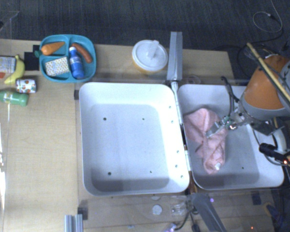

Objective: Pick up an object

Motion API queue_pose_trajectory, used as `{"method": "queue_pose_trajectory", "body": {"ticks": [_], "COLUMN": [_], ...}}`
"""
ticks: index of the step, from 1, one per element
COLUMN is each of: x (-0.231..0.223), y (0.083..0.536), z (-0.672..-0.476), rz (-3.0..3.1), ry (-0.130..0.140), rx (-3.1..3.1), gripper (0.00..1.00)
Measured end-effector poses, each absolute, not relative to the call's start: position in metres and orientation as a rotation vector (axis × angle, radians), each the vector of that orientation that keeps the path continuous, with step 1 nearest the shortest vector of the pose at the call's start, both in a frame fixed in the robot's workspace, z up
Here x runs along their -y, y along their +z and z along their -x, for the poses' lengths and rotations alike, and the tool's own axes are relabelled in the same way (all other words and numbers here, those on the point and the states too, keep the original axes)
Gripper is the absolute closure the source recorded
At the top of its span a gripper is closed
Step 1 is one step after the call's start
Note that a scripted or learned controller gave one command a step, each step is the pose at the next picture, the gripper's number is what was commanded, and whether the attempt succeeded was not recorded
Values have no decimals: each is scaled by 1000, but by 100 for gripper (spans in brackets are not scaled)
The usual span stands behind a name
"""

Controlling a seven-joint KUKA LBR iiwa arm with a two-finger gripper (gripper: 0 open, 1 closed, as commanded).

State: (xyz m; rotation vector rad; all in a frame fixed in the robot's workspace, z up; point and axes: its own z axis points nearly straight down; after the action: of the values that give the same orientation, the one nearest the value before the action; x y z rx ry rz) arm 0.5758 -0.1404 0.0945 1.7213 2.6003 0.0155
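Pink cloth [206, 138] lay crumpled in the right bin [261, 175], bunched against that bin's left wall and stretching from near its far-left corner down toward the middle of its floor. At the cloth's right edge sat the gripper [217, 128], its tip low over the fabric and touching or nearly touching the folds. Whether the gripper was open or closed could not be told, nor whether any fabric was pinched. Behind it the arm [266, 98] came in over the right bin's right side, its orange band showing above the grey wrist.

Beside the right bin, sharing a wall line, stood the left bin [130, 139], white and shallow. Past the bins' far edge, on the bench [34, 149], a white lidded cup [150, 55] sat near the gap between the two bins. Toward the bench's far-left corner rested a blue divided tray [89, 47] holding toy foods and a small blue bottle [76, 63]. Left of the tray, along the bench's left edge, lay a banana [16, 70], a small can [26, 85] and a green bottle [9, 97] on its side.
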Motion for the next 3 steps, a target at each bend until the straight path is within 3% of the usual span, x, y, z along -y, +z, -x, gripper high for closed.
{"method": "queue_pose_trajectory", "body": {"ticks": [1, 3], "x": [142, 94], "y": [93, 94], "z": [-607, -624], "rz": [-1903, -1727], "ry": [13, 12], "rx": [-2481, -2602], "gripper": [0, 0]}}
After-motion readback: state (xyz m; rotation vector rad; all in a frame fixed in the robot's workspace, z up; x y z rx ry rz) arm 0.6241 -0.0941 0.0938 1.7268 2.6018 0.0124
